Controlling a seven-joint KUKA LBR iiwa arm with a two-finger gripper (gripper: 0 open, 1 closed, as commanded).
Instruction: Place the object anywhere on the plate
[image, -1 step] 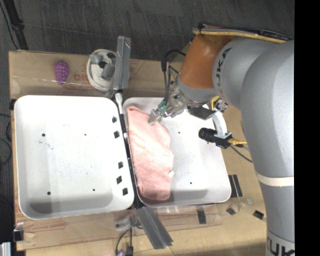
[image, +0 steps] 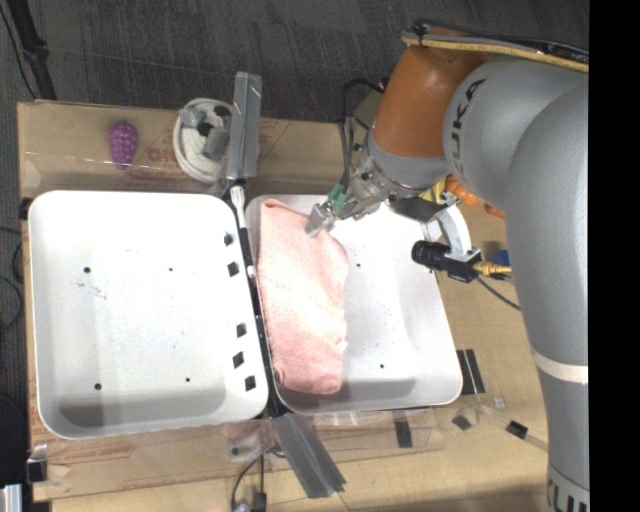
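Pink cloth (image: 302, 300) in right bin (image: 420, 330), end effector (image: 330, 212) at its top edge, grip state unclear

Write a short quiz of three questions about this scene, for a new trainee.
1. True or false: the pink towel lies in the left bin.
2. Where is the gripper? A) over the far end of the towel, B) over the left bin, C) beside the purple object.
3. Fill in: the purple object lies ______ both bins, on the bench.

Key: 1. False, it lies in the right bin. 2. A. 3. outside.
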